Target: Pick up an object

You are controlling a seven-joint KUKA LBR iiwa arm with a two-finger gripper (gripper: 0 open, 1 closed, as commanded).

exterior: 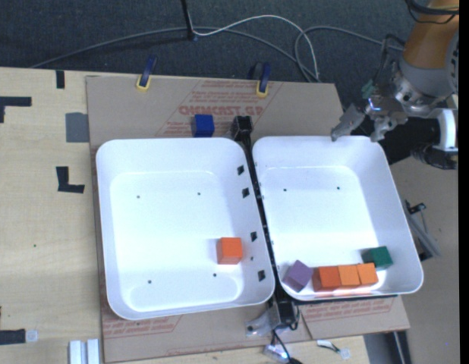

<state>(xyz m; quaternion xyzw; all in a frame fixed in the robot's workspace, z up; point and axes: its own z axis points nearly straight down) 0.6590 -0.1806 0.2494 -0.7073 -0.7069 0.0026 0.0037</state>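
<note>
In the left bin [121, 165] an orange cube [230, 250] lies alone near the lower right part. Along the near wall of the right bin [386, 173] sit a purple block [297, 275], a row of orange blocks [346, 277] and a green block [378, 257]. My gripper [360, 130] hangs over the far right corner of the right bin, far from the blocks. It is open, its two fingers spread, and nothing is between them.
A blue cube [203, 124] rests on the cardboard behind the left bin, beside a black clip [241, 127]. Cables run across the dark floor at the back. The arm's orange band [432, 40] fills the upper right corner.
</note>
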